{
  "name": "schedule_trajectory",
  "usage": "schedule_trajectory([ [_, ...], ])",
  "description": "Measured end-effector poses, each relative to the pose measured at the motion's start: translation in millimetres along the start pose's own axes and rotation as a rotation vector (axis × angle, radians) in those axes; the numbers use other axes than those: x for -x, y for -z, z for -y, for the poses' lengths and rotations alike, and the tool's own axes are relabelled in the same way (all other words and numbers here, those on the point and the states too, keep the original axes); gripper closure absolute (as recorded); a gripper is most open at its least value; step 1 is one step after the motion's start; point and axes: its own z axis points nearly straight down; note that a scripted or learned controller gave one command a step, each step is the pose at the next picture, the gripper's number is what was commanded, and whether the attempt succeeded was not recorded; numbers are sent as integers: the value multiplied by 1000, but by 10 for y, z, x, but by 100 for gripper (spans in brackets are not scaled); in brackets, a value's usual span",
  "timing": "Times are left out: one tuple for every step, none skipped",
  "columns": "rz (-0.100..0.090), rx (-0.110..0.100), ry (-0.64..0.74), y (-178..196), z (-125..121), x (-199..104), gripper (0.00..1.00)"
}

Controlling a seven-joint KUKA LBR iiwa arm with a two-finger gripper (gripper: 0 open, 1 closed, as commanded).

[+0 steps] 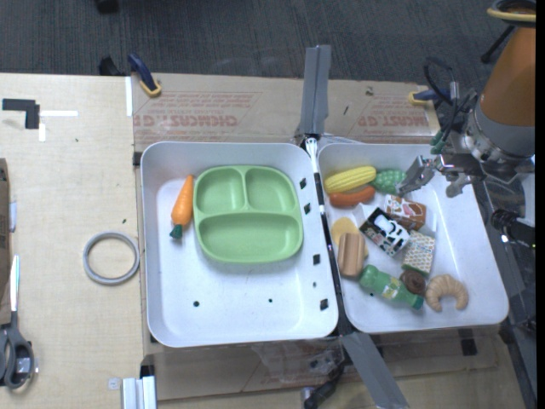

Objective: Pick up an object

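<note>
Now, corn (350,178) lies left of the gripper (417,177), long axis running left-right, with a green item (389,179) between them; a brown packet (405,212) sits just below-left. Pincer hovers above the right bin (477,254), spread or pressed together: cannot tell.

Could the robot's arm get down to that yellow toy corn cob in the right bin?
Probably yes. The yellow toy corn cob lies on top near the right white bin's back edge, nothing covering it, with the gripper hovering just to its right; only the green toy crowds one end.
</note>
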Motion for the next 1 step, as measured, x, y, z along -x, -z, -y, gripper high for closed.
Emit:
schedule_trajectory([
  [0,2,103,-1275,127,-145,0],
])
